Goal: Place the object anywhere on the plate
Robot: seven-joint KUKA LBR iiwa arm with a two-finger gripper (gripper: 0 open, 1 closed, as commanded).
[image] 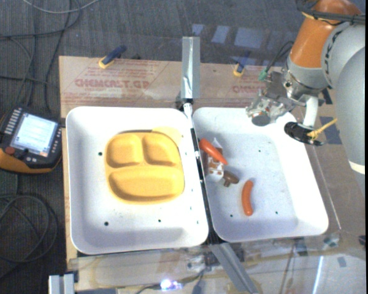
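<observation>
One yellow plate (pixel 145 167) sits in the left bin (pixel 86 225). The right bin (pixel 294 219) holds two sausages (pixel 248 197) and one small toy (pixel 224 175). The end effector (pixel 265 110) hovers above; its grip cannot be told.

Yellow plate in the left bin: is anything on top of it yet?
Nothing lies on the yellow plate; all three compartments show bare. The bin floor beneath it is covered. Both sausages and the small brown-and-white object sit in the right bin.

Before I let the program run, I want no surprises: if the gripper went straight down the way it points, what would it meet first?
Probably the bare white floor of the right bin near its top edge; the gripper hangs above that corner, though depth is unclear.
</observation>
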